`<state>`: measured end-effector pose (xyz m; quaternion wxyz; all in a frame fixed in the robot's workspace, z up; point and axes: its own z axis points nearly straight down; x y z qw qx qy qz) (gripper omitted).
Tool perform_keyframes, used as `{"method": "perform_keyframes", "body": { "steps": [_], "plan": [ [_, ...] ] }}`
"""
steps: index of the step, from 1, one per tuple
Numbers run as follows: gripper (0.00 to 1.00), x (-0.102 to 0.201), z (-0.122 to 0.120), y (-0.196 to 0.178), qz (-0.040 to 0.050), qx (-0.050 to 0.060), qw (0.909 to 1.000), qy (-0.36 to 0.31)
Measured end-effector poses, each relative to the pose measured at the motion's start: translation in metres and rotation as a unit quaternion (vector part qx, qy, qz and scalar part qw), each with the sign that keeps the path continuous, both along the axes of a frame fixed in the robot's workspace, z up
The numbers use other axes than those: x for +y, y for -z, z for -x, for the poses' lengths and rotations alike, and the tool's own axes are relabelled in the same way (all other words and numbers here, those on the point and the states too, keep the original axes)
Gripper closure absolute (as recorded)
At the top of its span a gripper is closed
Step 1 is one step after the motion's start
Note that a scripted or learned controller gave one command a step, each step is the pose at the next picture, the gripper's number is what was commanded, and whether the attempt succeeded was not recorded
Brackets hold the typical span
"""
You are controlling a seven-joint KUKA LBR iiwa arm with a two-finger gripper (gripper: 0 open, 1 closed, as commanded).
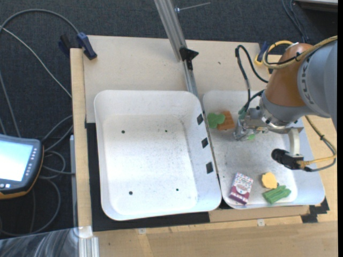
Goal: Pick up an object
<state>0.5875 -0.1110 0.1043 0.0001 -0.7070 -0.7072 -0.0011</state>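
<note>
My gripper (244, 133) hangs low in the right bin (230, 159), near its upper middle, beneath the grey and orange wrist. Just left of it lie a green toy (216, 120) and an orange piece (227, 121), touching each other. A small green bit (250, 137) shows right at the fingertips. Near the bin's front edge are a purple and white packet (241, 188), a yellow piece (269, 180) and a green ridged piece (276, 194).
The left bin (144, 154) sits beside the right one, with a divider between them. A metal pole (169, 20) slants in from the top to the bins' back edge. Cables and a black connector (286, 158) hang off the wrist over the right bin.
</note>
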Motion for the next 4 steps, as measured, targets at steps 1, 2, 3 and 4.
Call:
{"method": "perform_keyframes", "body": {
  "steps": [1, 2, 3, 4],
  "plan": [
    [1.0, -0.008, 0.005, -0.052, 0.0014, -0.002, 1.0, 0.001],
    [1.0, -0.017, -0.001, -0.112, 0.0019, -0.004, 1.0, 0.0],
    [1.0, -0.019, 0.006, -0.161, 0.0017, -0.003, 1.0, 0.0],
    [1.0, 0.041, 0.013, -0.147, -0.001, 0.002, 1.0, -0.003]
  ]
}}
